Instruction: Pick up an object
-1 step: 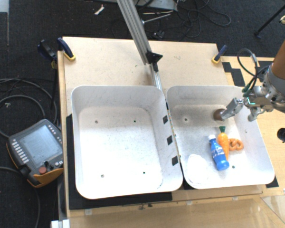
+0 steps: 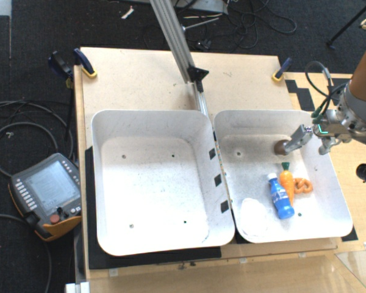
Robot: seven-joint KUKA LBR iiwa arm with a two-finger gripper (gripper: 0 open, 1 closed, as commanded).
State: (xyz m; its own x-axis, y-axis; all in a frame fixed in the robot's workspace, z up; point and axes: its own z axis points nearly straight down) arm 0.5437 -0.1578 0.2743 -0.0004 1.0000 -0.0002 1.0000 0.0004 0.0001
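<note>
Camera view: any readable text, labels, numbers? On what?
None legible.
Blue bottle: label too blurred to read.
Teach pendant: screen and keys too small to read.
Black squares on the bin divider: plain marks, no characters.

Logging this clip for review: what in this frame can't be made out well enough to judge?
- Gripper: small and blurred over the right bin; contact with the brown object can't be judged.
- Arm: cut off by the view's right edge.
- Orange items beside the blue bottle: too small to identify.
- White object: blends into the bin floor.
</note>
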